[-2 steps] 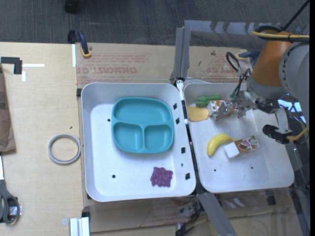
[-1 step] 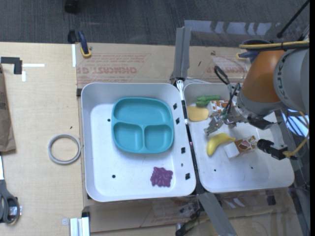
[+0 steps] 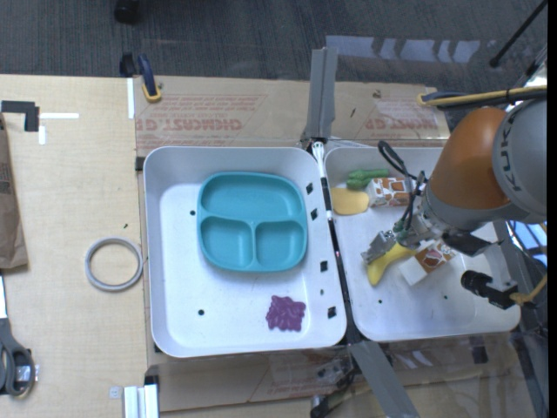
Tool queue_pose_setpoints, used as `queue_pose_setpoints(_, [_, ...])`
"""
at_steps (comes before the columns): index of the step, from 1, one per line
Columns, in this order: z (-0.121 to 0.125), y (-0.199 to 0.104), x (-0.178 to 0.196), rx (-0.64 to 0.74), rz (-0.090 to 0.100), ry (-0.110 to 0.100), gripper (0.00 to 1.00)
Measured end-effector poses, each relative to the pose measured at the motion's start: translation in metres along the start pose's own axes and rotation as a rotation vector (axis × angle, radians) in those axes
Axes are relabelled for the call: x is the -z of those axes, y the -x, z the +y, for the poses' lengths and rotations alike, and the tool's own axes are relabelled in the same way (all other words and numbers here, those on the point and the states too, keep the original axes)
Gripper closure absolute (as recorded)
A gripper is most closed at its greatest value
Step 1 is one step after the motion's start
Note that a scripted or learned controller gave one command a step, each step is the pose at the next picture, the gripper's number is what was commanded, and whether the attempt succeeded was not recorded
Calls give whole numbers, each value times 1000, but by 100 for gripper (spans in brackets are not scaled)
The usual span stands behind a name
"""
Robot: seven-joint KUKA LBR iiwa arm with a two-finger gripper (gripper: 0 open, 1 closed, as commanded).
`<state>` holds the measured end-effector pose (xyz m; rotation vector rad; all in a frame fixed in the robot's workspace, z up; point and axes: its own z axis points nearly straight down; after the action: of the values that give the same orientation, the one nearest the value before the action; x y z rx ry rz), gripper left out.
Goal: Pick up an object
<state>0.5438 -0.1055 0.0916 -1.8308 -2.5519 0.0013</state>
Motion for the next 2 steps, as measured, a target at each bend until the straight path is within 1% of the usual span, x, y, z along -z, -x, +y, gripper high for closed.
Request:
queue_pose_setpoints(1, [0, 1, 9, -5, 0, 1, 100])
queue_pose_setpoints(2, [0, 1, 9, -5, -1, 1, 0])
